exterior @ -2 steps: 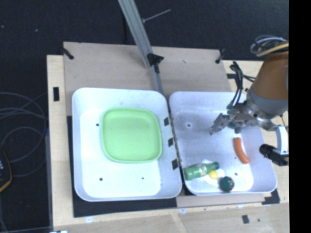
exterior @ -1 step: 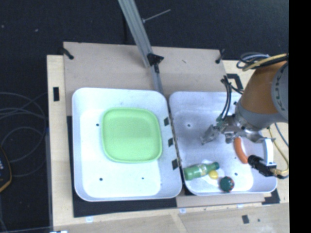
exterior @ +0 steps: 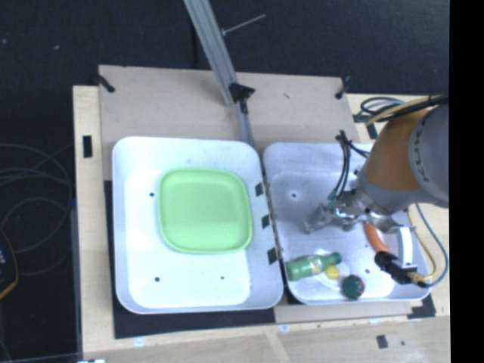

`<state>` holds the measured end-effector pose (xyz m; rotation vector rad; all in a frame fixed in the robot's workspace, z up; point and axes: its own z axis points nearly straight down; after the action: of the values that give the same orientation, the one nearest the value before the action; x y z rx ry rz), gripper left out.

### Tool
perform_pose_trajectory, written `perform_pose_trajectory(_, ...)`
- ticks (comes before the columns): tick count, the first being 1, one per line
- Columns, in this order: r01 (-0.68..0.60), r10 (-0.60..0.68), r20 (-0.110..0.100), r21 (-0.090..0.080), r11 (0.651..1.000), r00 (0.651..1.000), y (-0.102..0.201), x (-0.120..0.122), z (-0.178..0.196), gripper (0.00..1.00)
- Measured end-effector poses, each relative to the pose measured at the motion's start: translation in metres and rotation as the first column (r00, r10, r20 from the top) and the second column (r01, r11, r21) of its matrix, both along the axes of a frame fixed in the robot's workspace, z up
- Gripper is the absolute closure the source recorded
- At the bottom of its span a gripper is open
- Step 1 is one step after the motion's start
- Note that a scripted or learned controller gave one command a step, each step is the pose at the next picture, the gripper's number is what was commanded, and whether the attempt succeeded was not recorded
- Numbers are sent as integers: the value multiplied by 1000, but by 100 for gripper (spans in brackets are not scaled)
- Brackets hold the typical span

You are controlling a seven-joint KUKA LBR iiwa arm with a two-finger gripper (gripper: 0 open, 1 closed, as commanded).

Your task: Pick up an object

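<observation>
The two bins are white: the left bin (exterior: 136, 225) and the right bin (exterior: 295, 172). In the left one lies a plate (exterior: 204, 210) of plain light green. In the right one there is a green bottle (exterior: 310, 265) with a yellow cap, a small yellow piece (exterior: 332, 274), a dark green ball (exterior: 352, 285) and an orange stick (exterior: 374, 237). The arm (exterior: 404, 157) is grey with an orange band, and its claw (exterior: 321, 219) is grey metal. The bench (exterior: 181, 100) is pale tan.

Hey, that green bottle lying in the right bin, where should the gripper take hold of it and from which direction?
Probably grip the green bottle across its wide body, coming straight down from above. It lies on its side along the bin's near edge, yellow cap toward a yellow item, so the fingers should straddle its width.
</observation>
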<state>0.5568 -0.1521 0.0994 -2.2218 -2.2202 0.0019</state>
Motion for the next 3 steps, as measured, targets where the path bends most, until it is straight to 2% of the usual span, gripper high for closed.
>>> perform_pose_trajectory(1,2,-2,4,0,1000,1000,0,1,12,100)
perform_pose_trajectory(3,-1,1,7,-1,1000,1000,-1,-2,138,100)
